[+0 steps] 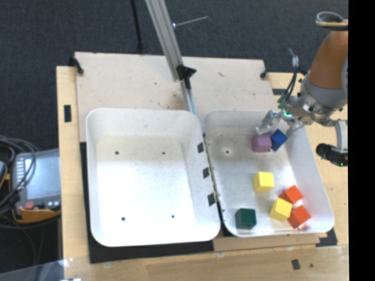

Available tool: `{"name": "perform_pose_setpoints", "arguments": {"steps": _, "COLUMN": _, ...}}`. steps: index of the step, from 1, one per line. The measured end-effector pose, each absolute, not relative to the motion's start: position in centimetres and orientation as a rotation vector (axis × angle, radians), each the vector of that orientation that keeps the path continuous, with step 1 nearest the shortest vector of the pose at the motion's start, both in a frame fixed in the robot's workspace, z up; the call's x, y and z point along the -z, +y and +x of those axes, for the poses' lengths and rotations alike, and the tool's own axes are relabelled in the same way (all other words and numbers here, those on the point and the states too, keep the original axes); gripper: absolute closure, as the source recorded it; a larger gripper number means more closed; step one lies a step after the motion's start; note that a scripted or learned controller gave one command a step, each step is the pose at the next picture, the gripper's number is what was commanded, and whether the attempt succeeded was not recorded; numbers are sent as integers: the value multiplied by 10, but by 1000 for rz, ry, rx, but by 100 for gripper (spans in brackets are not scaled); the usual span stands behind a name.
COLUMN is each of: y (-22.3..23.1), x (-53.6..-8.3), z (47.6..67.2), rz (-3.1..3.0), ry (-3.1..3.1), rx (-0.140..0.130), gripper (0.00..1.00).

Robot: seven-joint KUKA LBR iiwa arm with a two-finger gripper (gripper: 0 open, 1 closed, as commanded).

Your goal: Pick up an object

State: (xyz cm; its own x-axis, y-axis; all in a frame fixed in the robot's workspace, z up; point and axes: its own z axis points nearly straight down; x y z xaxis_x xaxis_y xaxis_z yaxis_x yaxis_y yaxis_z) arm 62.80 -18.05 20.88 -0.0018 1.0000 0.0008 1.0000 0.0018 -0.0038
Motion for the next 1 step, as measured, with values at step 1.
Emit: {"name": "perform_pose_setpoints", "arguments": {"steps": 1, "y": -181, "x": -212, "z": 629, "rz": -2218, "ry": -2227, "rx": -2, "gripper": 0}}
